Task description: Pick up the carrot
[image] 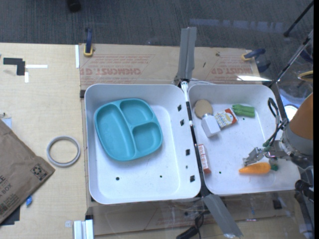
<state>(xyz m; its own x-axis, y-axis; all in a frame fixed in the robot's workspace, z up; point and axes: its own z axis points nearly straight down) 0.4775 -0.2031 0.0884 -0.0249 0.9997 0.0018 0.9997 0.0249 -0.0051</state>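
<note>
The small orange carrot with a green stub end [255, 169] lies flat on the floor of the right white bin [234, 183], near its front right corner, long axis running roughly left to right. The claw [252, 157] hangs just above and slightly behind the carrot's left half, close to it but apparently not in contact; the carrot is not between its fingers. Whether the claw stands wide or narrow cannot be told from this view, as the metal parts blur together. Further behind and to the left of the claw sit a green oblong item [243, 110], a red and white packet [226, 118], a white block [210, 125] and a tan round piece [203, 108], all well apart from the carrot. In judgement, the carrot is a light, rigid toy with a smooth tapered body, likely to roll or squirt out under a pinch. Hold is best taken across the thick middle, fingers square to its length.
</note>
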